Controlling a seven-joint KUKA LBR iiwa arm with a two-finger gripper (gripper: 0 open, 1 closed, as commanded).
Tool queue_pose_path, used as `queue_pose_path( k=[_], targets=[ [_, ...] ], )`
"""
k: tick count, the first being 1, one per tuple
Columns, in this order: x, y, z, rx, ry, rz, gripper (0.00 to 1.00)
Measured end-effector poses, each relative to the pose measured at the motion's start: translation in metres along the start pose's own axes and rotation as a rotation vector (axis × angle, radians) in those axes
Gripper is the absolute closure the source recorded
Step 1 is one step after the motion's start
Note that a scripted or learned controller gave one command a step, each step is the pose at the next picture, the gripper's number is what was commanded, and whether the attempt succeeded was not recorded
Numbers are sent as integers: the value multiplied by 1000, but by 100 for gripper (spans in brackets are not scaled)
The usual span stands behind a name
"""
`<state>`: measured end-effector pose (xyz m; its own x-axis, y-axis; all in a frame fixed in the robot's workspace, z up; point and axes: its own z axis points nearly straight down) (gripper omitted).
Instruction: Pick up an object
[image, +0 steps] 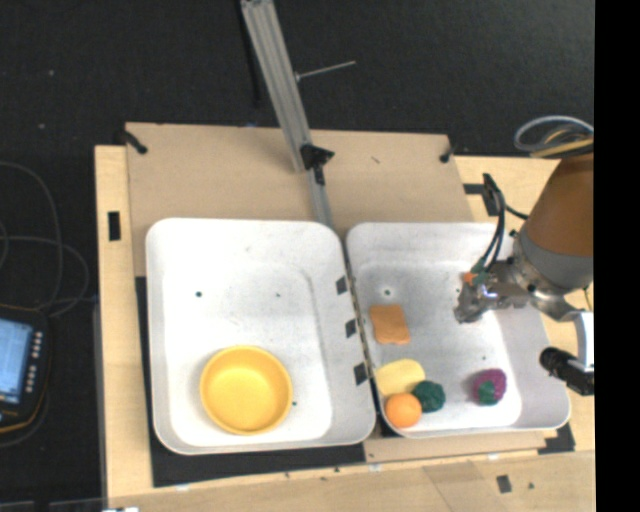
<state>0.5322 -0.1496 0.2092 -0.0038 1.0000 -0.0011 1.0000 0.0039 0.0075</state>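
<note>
Figure: the bench (270, 180) from above, at a slant, read left to right. A dark handheld screen (18, 365) lay off the left edge of the bench; its display glowed, but no writing on it could be read. The left bin (240, 270) held one thing, a yellow bowl (246, 389), sitting upright near that bin's front edge. A grey metal rail (285, 100) ran from the back of the bench down to the seam between the two bins, probably a support of the rig.

The right bin (420, 260) held the candidates for the pick, gathered toward its front-left corner: an orange-tan block (389, 324) lying flat near the left wall, a pale yellow lump (399, 376) in front of it, an orange ball (403, 410) touching the lump's front side, and a dark green lump (430, 395) just beside the ball. A purple lump (489, 386) sat apart, toward the front-right corner. This crowding probably made the block and the purple lump the easier targets, since each had free space around it.

The gripper (472, 303) hung over the middle right of the right bin, between the block and the purple lump and touching neither. Nothing was seen between its fingers; whether they stood wide or narrow could not be told. No brand, label or lettering was legible anywhere.
</note>
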Motion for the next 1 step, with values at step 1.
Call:
queue_pose_path(
  k=[1],
  targets=[
    [-1, 3, -54, -1, -1, 0, 100]
  ],
)
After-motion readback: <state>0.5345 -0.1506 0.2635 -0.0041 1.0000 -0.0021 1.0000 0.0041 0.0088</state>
